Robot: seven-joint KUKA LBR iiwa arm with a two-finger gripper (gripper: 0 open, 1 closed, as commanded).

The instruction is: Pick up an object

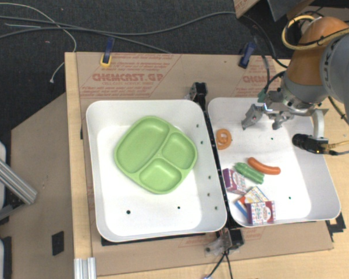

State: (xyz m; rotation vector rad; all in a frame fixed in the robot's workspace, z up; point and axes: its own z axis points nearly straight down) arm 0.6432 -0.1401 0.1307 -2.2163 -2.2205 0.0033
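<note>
My gripper (263, 120) hangs over the back part of the right bin (314, 185), open, with bare white floor between its fingers. An orange ring (223, 138) lies to its left, near the bin's left wall. Toward the front lie an orange sausage (264, 167) and a green pickle-shaped piece (248, 173). Further forward are a purple carton (235, 181) and a red and white carton (260, 210), with a small blue piece (241, 204) beside them.
The left bin (104, 196) holds a green three-part plate (156, 154). A black divider runs between the two bins. Brown cardboard (134, 71) lies under both bins, and cables trail over the dark floor behind.
</note>
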